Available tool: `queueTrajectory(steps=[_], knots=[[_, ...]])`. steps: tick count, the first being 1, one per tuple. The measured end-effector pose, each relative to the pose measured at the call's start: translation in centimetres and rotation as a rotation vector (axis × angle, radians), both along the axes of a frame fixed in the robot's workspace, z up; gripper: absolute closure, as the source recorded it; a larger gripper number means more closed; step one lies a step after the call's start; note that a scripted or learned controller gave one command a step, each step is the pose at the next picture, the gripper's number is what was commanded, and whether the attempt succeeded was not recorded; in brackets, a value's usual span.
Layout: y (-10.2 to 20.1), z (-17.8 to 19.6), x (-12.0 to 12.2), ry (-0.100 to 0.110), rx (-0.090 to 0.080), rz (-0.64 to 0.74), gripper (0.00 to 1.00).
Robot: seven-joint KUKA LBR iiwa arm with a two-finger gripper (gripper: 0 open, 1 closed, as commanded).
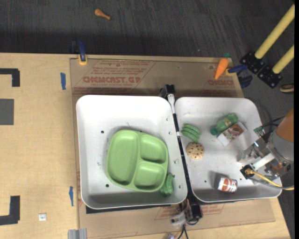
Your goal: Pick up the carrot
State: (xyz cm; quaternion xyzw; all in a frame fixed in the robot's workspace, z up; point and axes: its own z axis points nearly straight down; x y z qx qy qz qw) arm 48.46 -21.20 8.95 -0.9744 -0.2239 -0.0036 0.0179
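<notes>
The carrot (pixel 221 68) lies outside both bins on the brown cardboard sheet (pixel 112 77), just past the far rim of the right bin (pixel 212 106), at about 1 o'clock from that bin's middle. It is tilted, with its green top toward 12 o'clock and its orange tip toward 7 o'clock. The gripper (pixel 256 154) hangs over the right bin's 3 o'clock edge, well apart from the carrot, with the grey arm (pixel 285 140) coming in from 3 o'clock. Nothing is seen gripped in it, and I cannot tell whether it is spread or closed. Inside the right bin, a green ridged toy (pixel 190 132) sits at 9 o'clock near the divider, and a round speckled cookie (pixel 195 150) is just beside it toward 6 o'clock. A green bottle (pixel 225 125) with a white and red label lies near the middle toward 12 o'clock. A red and white can (pixel 227 185) lies on its side at 6 o'clock, near the gripper. The left bin (pixel 93 121) holds a green divided plate (pixel 137 161), and a small green toy (pixel 167 184) touches the plate's rim at 5 o'clock. A small orange object (pixel 102 14) lies on the dark floor at 11 o'clock of the view.
</notes>
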Motion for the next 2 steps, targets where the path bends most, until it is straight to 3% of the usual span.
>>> queueTrajectory(steps=[1, 2], knots=[[2.1, -0.1, -0.1, -0.009, -0.04, -0.252, 0.0], [0.1, 0.0, -0.2, 0.002, 0.005, 0.105, 0.0]])
